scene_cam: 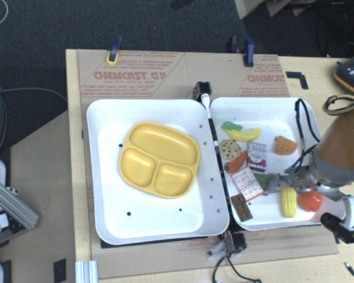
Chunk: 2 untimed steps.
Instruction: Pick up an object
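Yellow divided plate point(159, 159) in left bin point(106, 211), toy food in right bin point(271, 107), fingers point(281, 184) low beside corn point(288, 201), grip unclear.

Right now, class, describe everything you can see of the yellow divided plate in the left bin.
The yellow divided plate is a rounded-rectangle tray that looks like matte plastic, moulded into three compartments: one long one across its far side and two smaller ones side by side nearer the camera. All three hold nothing. It lies flat, right way up, turned slightly askew to the left bin, resting on the bin's white floor near its middle. It touches nothing but that floor.
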Each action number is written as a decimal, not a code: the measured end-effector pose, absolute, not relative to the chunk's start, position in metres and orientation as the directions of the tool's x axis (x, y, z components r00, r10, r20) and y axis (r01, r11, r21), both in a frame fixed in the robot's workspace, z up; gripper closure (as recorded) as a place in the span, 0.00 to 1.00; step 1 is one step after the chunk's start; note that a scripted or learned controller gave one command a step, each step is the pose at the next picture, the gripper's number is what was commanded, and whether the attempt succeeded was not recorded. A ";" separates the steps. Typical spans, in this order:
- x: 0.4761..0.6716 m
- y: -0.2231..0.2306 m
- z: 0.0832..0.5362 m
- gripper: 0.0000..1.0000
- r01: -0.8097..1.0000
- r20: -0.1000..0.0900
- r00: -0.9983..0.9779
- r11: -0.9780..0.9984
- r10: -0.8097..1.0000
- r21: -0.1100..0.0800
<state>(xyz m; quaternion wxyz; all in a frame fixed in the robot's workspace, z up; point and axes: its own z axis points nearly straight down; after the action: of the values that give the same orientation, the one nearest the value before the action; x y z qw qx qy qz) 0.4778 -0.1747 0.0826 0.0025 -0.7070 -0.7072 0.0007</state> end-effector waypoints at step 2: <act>0.488 -0.178 0.154 1.00 1.000 -0.003 -0.001 0.001 1.000 0.006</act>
<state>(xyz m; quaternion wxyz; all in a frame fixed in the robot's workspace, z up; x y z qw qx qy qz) 0.4877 -0.1779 0.1540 -0.0033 -0.7068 -0.7074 -0.0011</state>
